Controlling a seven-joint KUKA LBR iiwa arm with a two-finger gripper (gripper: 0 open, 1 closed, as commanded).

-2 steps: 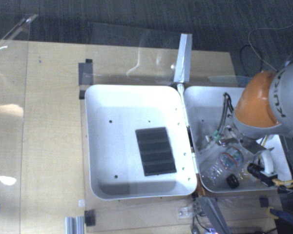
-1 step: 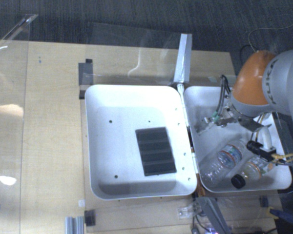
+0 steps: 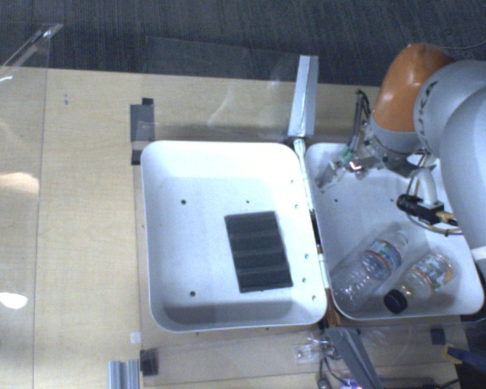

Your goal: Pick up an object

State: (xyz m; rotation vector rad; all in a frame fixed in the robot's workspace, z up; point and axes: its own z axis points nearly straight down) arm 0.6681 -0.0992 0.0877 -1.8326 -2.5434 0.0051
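The gripper is hovering at the right bin's ten o'clock corner; its grasp state is unclear, while two bottles are lying at five o'clock.

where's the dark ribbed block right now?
The dark ribbed block lies flat in the left bin, toward its front right, apart from the two bottles in the right bin.

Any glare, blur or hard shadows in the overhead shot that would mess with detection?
Camera view: bright glare patches on the clear acrylic sheet at left; the two clear plastic bottles in the right white bin are see-through and low contrast; a soft shadow lies along the near wall of the left white bin; the dark ribbed rectangular pad is sharp; the grey arm looks slightly soft.
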